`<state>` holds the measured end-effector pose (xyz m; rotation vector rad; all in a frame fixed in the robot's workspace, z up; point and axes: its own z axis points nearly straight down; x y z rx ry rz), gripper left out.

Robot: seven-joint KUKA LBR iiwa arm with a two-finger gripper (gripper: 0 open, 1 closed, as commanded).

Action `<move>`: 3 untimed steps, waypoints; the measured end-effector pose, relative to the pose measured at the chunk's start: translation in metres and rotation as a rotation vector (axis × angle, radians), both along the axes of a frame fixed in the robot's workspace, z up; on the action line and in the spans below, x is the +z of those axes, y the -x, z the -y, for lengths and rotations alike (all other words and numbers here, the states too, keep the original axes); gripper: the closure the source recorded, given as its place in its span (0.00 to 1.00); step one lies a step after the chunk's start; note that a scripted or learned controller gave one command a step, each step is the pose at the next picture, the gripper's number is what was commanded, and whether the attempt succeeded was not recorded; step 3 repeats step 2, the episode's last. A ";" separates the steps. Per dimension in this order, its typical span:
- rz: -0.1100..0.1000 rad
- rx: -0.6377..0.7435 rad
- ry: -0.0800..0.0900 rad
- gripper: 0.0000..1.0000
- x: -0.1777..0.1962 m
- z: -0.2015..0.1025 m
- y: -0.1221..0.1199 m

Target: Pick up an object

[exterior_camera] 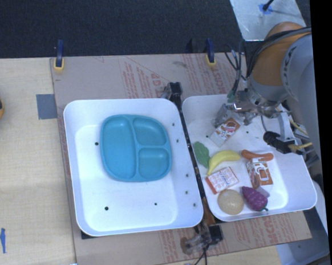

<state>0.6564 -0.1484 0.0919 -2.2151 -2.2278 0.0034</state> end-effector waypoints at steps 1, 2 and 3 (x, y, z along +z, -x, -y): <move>0.000 0.003 0.001 1.00 0.011 0.000 0.000; -0.002 0.001 -0.001 1.00 0.035 -0.044 0.006; -0.002 0.001 -0.001 1.00 0.035 -0.044 0.006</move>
